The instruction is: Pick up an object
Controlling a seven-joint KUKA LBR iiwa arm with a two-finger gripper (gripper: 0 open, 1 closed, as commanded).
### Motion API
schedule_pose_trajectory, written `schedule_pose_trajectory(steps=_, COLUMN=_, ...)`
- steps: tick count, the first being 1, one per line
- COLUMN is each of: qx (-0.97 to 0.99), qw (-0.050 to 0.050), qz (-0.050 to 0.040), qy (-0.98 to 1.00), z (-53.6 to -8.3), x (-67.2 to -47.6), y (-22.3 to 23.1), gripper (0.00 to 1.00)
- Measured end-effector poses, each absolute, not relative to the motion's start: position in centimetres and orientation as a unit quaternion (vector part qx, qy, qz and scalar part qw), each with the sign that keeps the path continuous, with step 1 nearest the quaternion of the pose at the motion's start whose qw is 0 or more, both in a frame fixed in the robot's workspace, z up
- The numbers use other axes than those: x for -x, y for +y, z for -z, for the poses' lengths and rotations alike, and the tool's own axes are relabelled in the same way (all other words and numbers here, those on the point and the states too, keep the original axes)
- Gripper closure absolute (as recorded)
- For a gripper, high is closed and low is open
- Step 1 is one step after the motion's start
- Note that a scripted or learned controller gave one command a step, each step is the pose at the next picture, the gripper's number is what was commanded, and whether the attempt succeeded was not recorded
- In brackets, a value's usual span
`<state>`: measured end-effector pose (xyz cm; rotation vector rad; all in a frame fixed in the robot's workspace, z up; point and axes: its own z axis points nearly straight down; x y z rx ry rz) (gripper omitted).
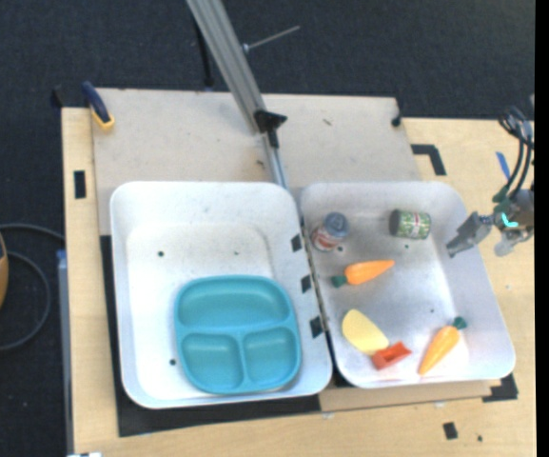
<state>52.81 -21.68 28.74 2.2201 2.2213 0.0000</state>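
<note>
Gripper (483, 228) sits at the right bin's (479, 298) upper right rim, above its wall; finger state not readable at this size, and nothing is seen between the fingers. Right bin holds a green can (411, 223) on its side near the top, a small jar (329, 230) at upper left, a carrot (367, 272) mid-left, a second carrot (440, 347) at lower right, a yellow piece (362, 330) touching a red piece (391, 354). Left bin (160, 227) holds a teal divided tray (239, 333).
</note>
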Motion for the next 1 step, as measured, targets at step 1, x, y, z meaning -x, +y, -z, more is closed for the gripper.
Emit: schedule_pose_trajectory(steps=1, qx=-0.707, qw=0.001, qz=-0.0004, qy=0.707, z=-28.8, x=-52.84, y=-21.69, gripper=0.0)
